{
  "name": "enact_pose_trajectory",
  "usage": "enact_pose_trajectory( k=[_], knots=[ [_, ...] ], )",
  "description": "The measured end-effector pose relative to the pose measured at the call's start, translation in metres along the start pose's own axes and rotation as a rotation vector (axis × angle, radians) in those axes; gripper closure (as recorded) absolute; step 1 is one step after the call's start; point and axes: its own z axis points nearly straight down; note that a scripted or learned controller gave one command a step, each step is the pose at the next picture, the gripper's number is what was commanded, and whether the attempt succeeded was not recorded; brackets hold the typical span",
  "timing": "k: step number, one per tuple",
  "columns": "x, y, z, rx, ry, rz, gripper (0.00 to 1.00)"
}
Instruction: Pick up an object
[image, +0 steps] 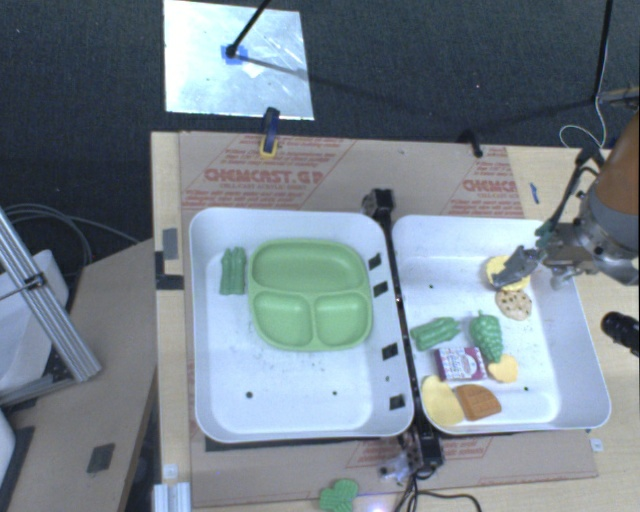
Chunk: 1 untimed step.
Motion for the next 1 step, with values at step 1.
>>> enact_pose_trajectory(
  k=[1],
  knots=[
    [-0.0044,-0.0201,0.1727,0.008,0.001,0.002,0.00]
  ],
)
